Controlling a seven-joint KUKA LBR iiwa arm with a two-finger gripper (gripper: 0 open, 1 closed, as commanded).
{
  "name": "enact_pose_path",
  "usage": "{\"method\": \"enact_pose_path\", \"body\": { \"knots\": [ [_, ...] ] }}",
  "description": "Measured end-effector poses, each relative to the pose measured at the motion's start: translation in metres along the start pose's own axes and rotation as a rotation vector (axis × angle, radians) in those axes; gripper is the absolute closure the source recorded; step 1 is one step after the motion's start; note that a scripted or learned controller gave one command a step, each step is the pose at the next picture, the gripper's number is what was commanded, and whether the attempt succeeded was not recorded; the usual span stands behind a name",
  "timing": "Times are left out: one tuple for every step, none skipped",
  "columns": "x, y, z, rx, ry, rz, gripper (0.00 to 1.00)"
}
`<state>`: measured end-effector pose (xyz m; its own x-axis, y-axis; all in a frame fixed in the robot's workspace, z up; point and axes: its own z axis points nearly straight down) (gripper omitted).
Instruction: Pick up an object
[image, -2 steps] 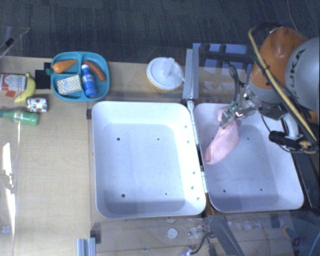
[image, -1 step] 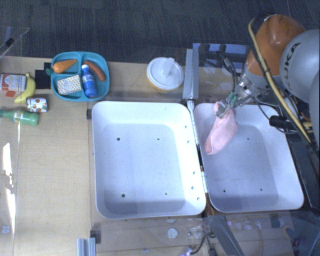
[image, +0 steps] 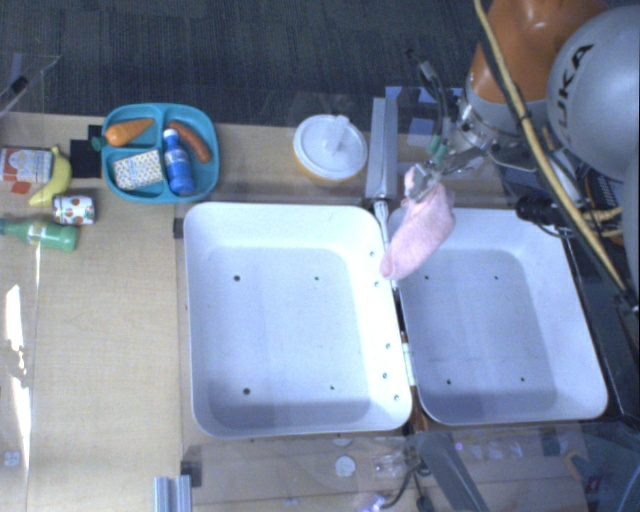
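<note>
A pink cloth hangs in the air over the rim between the two bins, its lower end near the top left corner of the right bin. My gripper is at the cloth's top end, shut on it, with the grey arm and its orange band reaching in from the upper right. The cloth dangles limp below the fingers.
The left bin sits beside the right one. Behind them stand a white lidded cup and a blue divided tray with toy food. A banana, a can and a green bottle lie at the far left.
</note>
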<state>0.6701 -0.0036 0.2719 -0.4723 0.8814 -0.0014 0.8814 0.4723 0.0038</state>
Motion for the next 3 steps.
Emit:
{"method": "enact_pose_path", "body": {
  "knots": [
    [-0.046, -0.026, 0.064, 0.005, 0.002, -0.006, 1.00],
    [-0.062, -0.034, 0.082, 0.004, 0.001, 0.007, 1.00],
    [-0.057, -0.031, 0.085, 0.003, 0.001, -0.097, 1.00]
  ]
}}
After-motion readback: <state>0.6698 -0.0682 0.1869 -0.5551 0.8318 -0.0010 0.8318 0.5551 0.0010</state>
